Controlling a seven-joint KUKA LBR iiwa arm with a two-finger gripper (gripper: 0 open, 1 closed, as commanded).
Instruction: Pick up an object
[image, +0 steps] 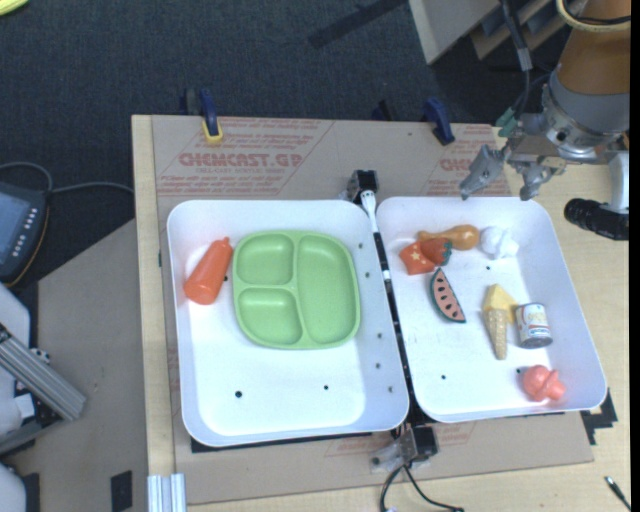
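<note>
The gripper is hanging above the far rim of the right bin, at about one o'clock in the view, and its two fingers are standing apart with nothing between them. The task is asking for any one object, and the nearest candidates are lying from the gripper toward six and seven o'clock. A small white lump is sitting almost straight below it, near the far wall, and the orange gourd-shaped toy is lying just beside it toward nine o'clock, with its long axis running roughly from nine to three. The red strawberry-like piece is touching the gourd's near end. Farther toward six o'clock, the watermelon slice is lying with its long axis from eleven to five, and the yellow ice cream cone is pointing its tip toward six, just beside the small tin can. A pink toy is resting near the bin's near corner, well apart from the gripper. So the right bin is holding seven objects, one of each kind. The left bin is holding two: one green divided plate with three compartments, and one orange bottle-shaped toy lying beside it at nine o'clock. Since there is one arm only, a short descent toward the white lump or the gourd is probably the easiest move.
</note>
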